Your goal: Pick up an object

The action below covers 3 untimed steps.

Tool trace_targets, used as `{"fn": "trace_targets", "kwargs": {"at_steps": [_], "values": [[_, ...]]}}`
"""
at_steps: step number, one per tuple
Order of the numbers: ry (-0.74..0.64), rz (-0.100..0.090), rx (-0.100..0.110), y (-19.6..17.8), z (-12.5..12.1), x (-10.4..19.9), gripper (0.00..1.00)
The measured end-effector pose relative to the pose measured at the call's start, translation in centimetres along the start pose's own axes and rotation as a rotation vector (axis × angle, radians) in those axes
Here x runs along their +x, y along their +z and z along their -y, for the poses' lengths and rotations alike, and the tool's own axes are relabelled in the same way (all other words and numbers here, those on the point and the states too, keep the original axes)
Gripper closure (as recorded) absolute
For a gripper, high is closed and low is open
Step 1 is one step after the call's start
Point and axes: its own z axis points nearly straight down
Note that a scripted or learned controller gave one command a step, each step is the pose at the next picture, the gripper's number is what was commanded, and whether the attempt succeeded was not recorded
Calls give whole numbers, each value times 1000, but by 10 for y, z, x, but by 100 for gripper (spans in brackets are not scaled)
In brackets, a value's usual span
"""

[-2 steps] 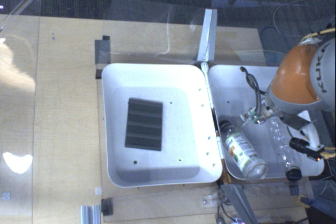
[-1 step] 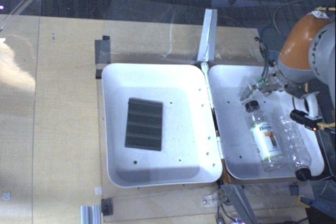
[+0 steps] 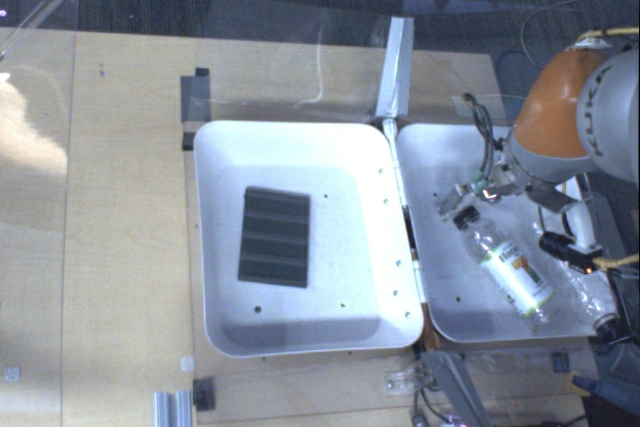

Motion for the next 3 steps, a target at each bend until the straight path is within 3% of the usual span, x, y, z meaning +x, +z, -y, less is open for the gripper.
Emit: {"fn": "trace_targets", "kwargs": {"at_steps": [1, 2, 3], "values": [[0, 4, -10, -13, -3, -1, 100], [0, 4, -9, -13, -3, -1, 0], [0, 4, -9, -13, -3, -1, 0]]}}
